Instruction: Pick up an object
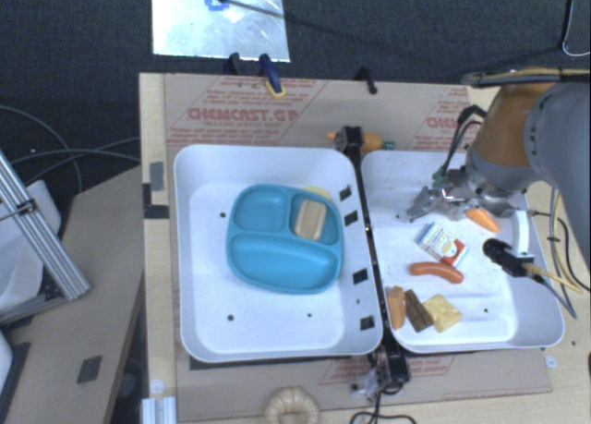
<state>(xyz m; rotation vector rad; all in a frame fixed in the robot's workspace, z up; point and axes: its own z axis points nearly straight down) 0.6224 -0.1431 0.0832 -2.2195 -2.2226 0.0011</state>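
A: Gripper (427, 205) low in the right bin (531, 316), and we've got it hovering near the bin's top half, metal fingers (416, 211) spread apart with nothing between them

B: So no pick yet, as we read it. What's on offer?

A: We count a small red-and-white packet (440, 244) just at five o'clock from the fingertips, a sausage (437, 272) below that, and an orange carrot piece (482, 219) at three o'clock, tucked beside the wrist

B: And down at six o'clock we see a little cluster: bread stick (396, 306), chocolate bar (417, 310), cheese wedge (443, 312), all touching or nearly so

A: Left bin (199, 321) holds the blue tray (277, 247) with a tan slice (310, 220) in its upper right compartment, well apart from the arm

B: We'd call it early: approach made, grasp and lift both left to do, packet looking the nearest candidate
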